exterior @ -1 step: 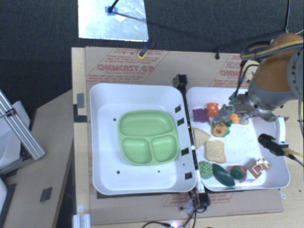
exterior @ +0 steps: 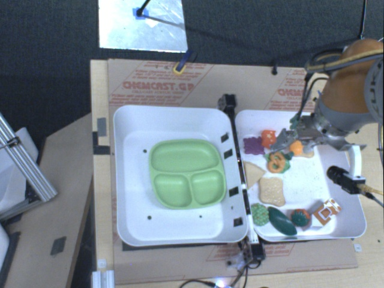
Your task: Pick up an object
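Right of centre, my hand: my hand (exterior: 287,141) sits low over the upper part of the right shallow white plastic bin (exterior: 345,188), on the end of my grey arm with its orange band (exterior: 354,77); whether it is released, clenched or grasping something I cannot tell from this slant.

Nearest thing: a small orange and green toy vegetable (exterior: 277,161) lies just below and left of my hand, with a small orange-red toy piece (exterior: 268,137) and a purple lumpy toy piece (exterior: 253,144) close by on its upper left.

Other candidates: a pale tan slice of toy bread (exterior: 272,191) sits in the middle of the same bin; a dark green oval toy vegetable (exterior: 281,220), a green knobbly broccoli-like toy (exterior: 259,213), a round orange and green toy (exterior: 301,217) and a small orange and white block (exterior: 327,211) lie along the lower edge.

Left bin: the left shallow white plastic bin (exterior: 129,131) carries a light green divided plastic plate (exterior: 186,173), well apart from my hand.

Handling, my judgement: these look like light, stiff play-food pieces with smooth skins, likely slippery and prone to squirt sideways under a pinch.

Where to take hold: I would close across the narrow middle of the orange and green toy vegetable, since it is nearest, and keep off its neighbours.

Risk: the pieces are crowded, so I may nudge the purple one or pinch two at once.

Worktop: the tan board worktop (exterior: 150,83) lies under both bins.
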Action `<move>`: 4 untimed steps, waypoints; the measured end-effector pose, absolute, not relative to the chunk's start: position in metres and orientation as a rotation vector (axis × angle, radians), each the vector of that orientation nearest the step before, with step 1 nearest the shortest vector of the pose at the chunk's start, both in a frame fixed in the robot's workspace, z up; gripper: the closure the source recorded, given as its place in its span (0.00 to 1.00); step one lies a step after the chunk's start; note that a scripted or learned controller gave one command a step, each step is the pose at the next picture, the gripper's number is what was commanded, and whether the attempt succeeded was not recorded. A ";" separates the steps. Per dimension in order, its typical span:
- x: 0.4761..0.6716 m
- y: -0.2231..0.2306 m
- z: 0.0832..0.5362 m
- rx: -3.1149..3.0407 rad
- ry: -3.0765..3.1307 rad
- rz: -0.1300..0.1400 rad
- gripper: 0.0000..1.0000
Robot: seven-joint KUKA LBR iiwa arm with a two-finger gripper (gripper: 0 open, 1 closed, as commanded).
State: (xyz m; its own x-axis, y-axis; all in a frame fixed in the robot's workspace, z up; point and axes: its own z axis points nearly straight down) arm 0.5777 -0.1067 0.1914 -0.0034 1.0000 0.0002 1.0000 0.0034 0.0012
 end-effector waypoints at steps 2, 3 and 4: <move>0.580 -0.112 0.095 2.222 2.224 -0.002 0.00; 0.581 -0.112 0.085 2.219 2.221 0.002 0.00; 0.582 -0.112 0.097 2.216 2.219 0.004 1.00</move>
